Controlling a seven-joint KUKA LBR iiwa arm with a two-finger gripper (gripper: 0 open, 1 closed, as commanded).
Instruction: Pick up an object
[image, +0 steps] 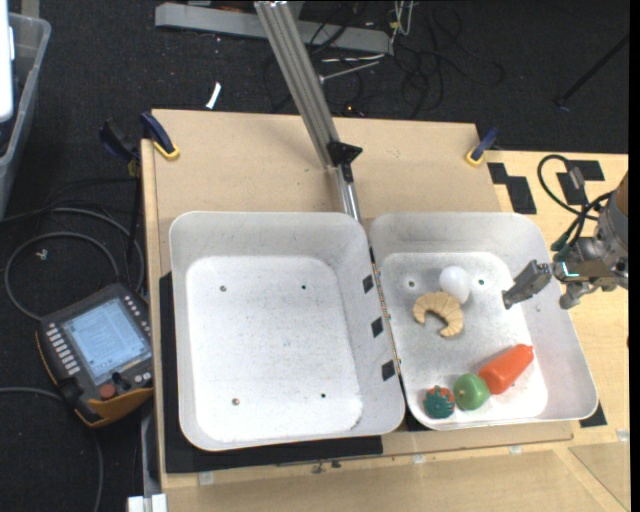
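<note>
The right bin (565, 345) holds a white egg (455, 279), and a tan croissant (441, 312) lies just in front of it. Near the bin's front wall lie an orange carrot (506, 367), a green apple (471, 391) and a small teal and red piece (438, 402). My gripper (548, 291) hangs over the bin's right rim, to the right of the egg. It is open, with one dark finger (522, 285) slanting over the bin floor and nothing between the fingers.
The left bin (190, 330) sits beside the right one on the wooden bench. A slanted metal pole (305, 85) crosses the back of the bench. A teach pendant (95, 345) lies on the floor at left. Cables (560, 185) trail near the arm.
</note>
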